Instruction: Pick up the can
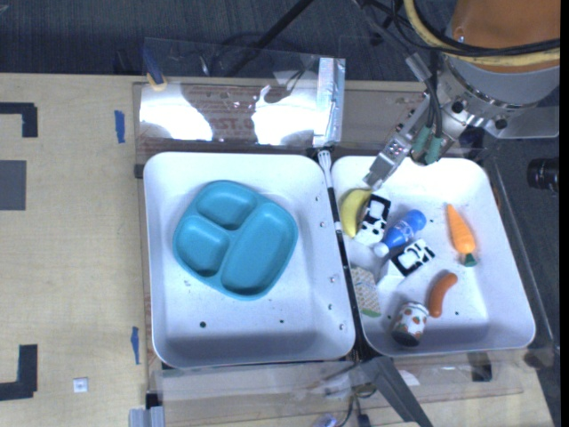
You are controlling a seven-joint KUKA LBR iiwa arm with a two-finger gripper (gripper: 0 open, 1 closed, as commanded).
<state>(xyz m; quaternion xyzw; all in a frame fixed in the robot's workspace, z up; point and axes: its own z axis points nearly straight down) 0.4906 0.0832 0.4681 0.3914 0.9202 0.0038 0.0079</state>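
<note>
A small round can, pale on top with red and dark markings, stands near the front of the right bin. My gripper hangs over the back left corner of that bin, just above a yellow banana. It is well away from the can, which lies nearer the front edge. Nothing is seen held in the gripper.
The right bin also holds a black-and-white cow toy, a blue bottle, a black-and-white block, a carrot, an orange sausage and a mesh scrap. A blue divided plate lies in the left bin.
</note>
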